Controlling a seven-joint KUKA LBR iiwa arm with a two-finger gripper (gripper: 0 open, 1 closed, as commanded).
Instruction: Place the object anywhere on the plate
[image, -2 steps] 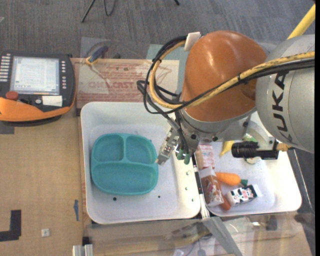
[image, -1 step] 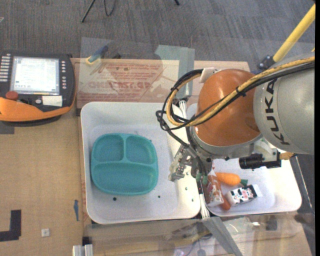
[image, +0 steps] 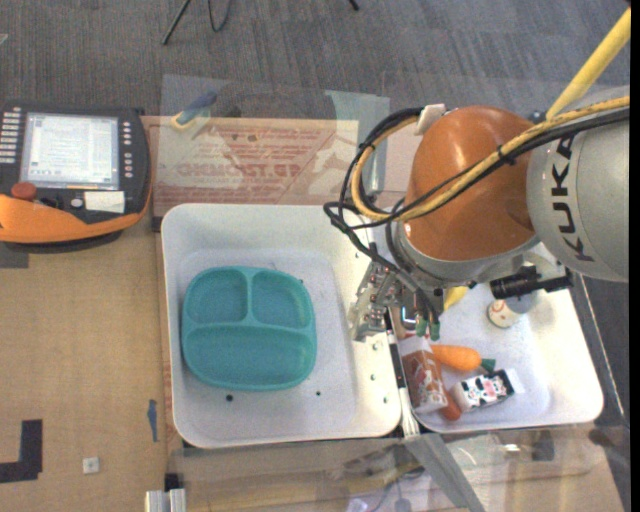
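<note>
The teal plate (image: 248, 328) sits bare in the left bin (image: 190, 420). The end effector (image: 392, 308) hangs over the seam between the bins; how it is set I cannot tell. Likely targets lie just right and below it in the right bin (image: 570, 385): a carrot (image: 460, 356), long axis running left-right, and a small packet (image: 425, 378).
</note>
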